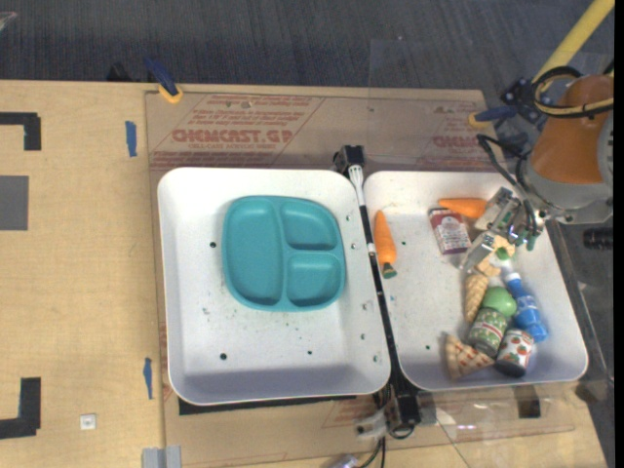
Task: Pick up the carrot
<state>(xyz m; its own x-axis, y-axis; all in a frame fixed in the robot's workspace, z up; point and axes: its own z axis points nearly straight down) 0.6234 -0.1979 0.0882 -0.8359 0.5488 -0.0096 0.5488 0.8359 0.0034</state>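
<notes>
Several small things crowd the right bin (570, 359) around the tool (502, 224): a dark red packet (450, 232) just to its left, an orange piece (462, 207) up-left of it, and below it a waffle cone (477, 288), a blue bottle (522, 305), a green can (490, 320) and another cone (464, 356). Whether the tool's fingers are spread or closed cannot be told. Well left of the tool, apart from the clutter, the carrot (384, 241) lies beside the bin's left wall, long axis running near to far, green end nearest. Farther left, a teal divided plate (285, 252) sits in the left bin (195, 359).
</notes>
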